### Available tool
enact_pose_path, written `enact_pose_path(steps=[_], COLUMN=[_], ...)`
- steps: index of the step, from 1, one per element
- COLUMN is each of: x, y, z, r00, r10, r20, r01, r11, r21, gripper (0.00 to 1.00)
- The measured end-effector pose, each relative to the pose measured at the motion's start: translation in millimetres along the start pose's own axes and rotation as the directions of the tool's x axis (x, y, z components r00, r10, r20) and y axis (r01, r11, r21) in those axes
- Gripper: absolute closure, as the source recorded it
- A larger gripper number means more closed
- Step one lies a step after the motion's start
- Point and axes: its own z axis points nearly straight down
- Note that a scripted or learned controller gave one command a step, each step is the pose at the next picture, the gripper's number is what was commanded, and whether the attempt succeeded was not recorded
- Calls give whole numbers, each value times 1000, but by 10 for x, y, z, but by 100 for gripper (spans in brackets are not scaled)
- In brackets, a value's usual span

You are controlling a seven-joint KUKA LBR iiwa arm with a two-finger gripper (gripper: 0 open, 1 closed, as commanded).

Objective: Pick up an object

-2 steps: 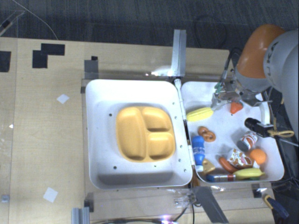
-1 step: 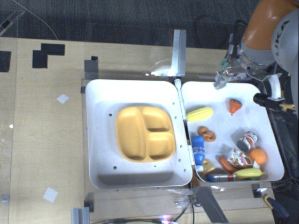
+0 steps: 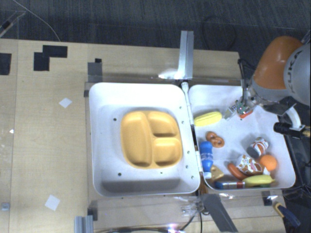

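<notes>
1. Corn cob (image 3: pixel 207 117), yellow, is the toy nearest the gripper (image 3: pixel 241 109); it lies in the right bin (image 3: pixel 214 92), in the far half, close to the wall shared with the left bin (image 3: pixel 102 130).
2. From the gripper, which hangs low over the far right part of that bin, the cob lies toward the divider and a little nearer the camera, close by but apart, with bare white floor between them.
3. Its long axis runs roughly across the bin, pointing more or less at the gripper, so its end faces the tool, not its flank.
4. Whether the tool is spread or pressed together cannot be told: its tip is small and blurred, with a red and green speck there that I cannot identify.
5. My judgement: a grasp across the cob's narrow width would call for a short sideways shift toward the divider, with the wrist turned to straddle it.
6. Other toys, a pretzel (image 3: pixel 215 140), a blue bottle (image 3: pixel 206 155), an orange ball (image 3: pixel 268 162) and a banana (image 3: pixel 258 180), sit in the near half, well apart from the gripper.
7. A yellow tray (image 3: pixel 150 138) rests in the left bin.
</notes>
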Motion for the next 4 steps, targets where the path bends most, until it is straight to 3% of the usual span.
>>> enact_pose_path(steps=[1, 2, 3, 4], x=[6, 222, 181, 342], y=[-9, 568, 493, 362], z=[17, 46, 74, 85], r00=[1000, 993, 997, 998], r10=[0, 114, -77, -68], r20=[-2, 0, -1, 6], r01=[0, -114, 77, 68], r11=[1000, 993, 997, 998], r21=[2, 15, 18, 2], gripper=[0, 0, 0, 0])
